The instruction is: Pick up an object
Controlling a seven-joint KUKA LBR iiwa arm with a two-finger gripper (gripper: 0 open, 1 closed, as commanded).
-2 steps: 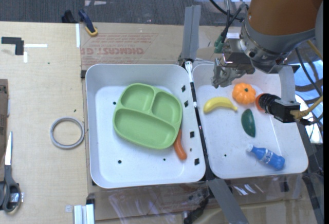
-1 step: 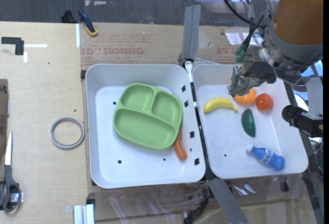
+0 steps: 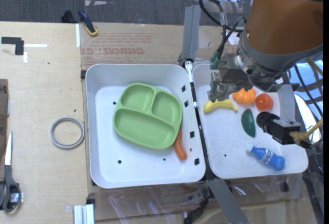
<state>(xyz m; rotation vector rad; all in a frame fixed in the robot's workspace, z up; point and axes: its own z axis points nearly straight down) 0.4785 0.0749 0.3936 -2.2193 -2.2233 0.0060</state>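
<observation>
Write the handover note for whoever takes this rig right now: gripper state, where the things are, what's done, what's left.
Gripper: low over the back left of the right bin, just above the banana; nothing seen between its fingers.
Right bin: banana, orange piece, red tomato, dark green vegetable, blue bottle.
Left bin: green divided plate, with a carrot at its right edge.
Done: arm is positioned over the toys.
Left: grasp one object, likely the banana, and lift it.
</observation>
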